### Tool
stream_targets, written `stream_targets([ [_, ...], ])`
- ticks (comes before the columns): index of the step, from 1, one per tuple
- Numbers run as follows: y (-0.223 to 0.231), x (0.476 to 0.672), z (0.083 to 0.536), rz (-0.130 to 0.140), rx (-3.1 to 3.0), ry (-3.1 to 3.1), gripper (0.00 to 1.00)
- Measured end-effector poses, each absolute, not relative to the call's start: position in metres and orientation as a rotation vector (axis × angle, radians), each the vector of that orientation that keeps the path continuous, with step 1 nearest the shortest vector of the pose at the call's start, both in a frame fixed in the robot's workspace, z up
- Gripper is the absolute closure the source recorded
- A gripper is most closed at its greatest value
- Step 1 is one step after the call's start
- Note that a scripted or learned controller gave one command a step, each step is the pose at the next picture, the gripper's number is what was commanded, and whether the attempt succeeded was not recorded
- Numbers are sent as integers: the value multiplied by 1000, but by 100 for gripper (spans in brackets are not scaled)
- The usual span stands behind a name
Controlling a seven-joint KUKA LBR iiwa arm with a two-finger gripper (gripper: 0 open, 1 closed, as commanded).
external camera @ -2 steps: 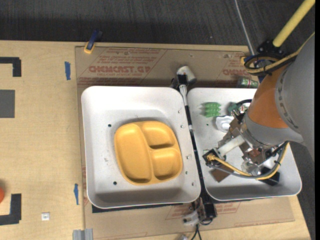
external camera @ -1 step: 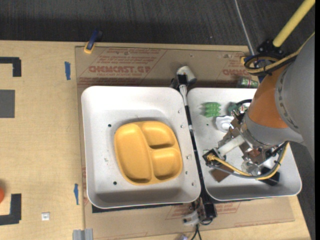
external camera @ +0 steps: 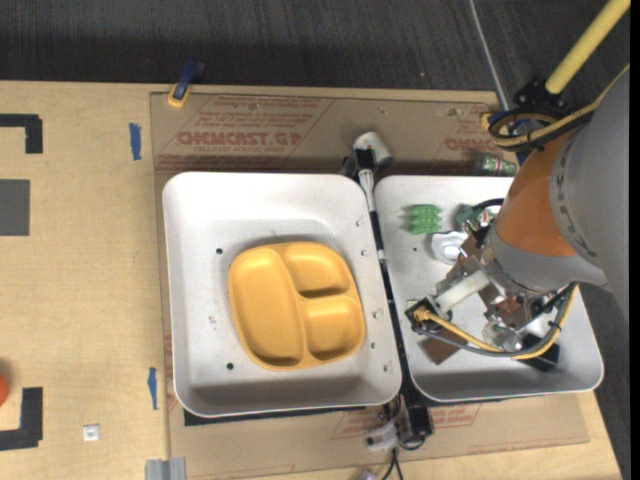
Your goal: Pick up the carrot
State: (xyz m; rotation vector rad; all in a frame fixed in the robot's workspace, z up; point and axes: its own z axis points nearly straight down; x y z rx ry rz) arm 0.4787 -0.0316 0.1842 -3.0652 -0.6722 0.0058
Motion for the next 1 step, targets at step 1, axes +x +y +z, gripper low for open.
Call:
stream_targets([
  [1,-32,479,184,6,-3065,-672,0],
])
